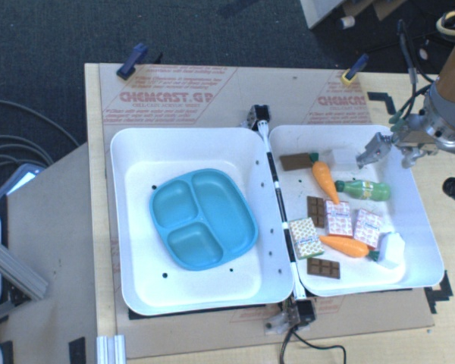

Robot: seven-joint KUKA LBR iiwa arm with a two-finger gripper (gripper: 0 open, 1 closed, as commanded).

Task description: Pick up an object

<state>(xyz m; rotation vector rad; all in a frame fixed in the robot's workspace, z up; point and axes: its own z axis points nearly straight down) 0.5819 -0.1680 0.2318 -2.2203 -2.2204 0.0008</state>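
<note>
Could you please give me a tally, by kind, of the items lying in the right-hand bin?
Carrots: 2
Chocolate bars: 3
Green bottle: 1
Small printed packets: 3
White block: 1
Total: 10

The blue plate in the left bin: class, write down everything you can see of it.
The blue plate is a light blue tray with rounded corners, and it looks like smooth plastic. Raised ridges split it into three compartments, one long and two smaller. It lies flat, right way up, turned at a slant on the floor of the left bin, near the middle. Nothing rests in it, and only the bin floor touches it.
</note>
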